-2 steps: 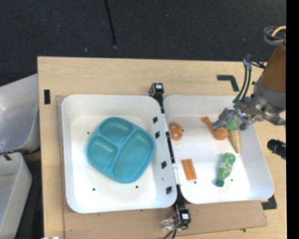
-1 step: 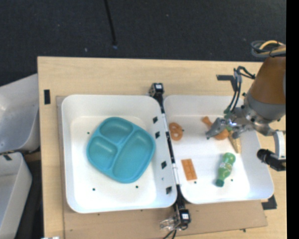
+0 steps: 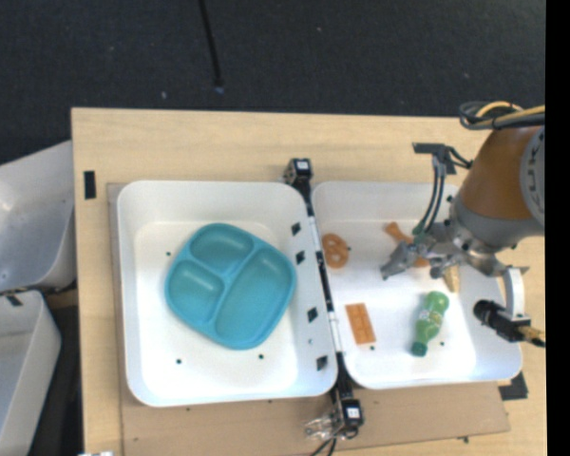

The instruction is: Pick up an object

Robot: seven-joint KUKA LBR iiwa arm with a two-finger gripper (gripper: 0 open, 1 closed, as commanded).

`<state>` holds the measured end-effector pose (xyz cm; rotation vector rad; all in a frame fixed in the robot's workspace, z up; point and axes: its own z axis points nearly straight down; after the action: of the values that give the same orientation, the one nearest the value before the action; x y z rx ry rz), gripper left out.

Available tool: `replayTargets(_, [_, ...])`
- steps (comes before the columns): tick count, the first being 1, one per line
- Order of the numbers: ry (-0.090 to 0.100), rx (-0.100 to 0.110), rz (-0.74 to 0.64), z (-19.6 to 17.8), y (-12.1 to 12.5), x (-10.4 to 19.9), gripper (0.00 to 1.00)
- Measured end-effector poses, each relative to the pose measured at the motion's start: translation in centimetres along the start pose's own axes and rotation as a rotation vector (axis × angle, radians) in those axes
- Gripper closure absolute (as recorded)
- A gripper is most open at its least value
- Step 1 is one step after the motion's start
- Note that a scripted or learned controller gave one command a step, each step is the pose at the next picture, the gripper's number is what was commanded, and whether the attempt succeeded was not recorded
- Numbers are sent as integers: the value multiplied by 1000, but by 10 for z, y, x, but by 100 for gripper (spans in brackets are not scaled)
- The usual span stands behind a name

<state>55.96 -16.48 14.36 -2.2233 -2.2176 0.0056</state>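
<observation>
So far nothing looks picked up: the green bottle (image 3: 429, 323), orange card (image 3: 360, 324) and pretzel-shaped piece (image 3: 335, 250) all lie on the right bin (image 3: 380, 373) floor. Above them the gripper (image 3: 420, 257) hovers low, fingers spread and empty. The whole grasp remains.

Even, fairly bright overhead light; the two white bins (image 3: 218, 388) are nearly washed out, with soft shadows along their inner walls. The picture is slightly soft and low in detail, and the dark floor (image 3: 266, 36) shows grainy noise
</observation>
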Motion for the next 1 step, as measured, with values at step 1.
replayTargets(1, [-1,-2,1,45,0,-1,0])
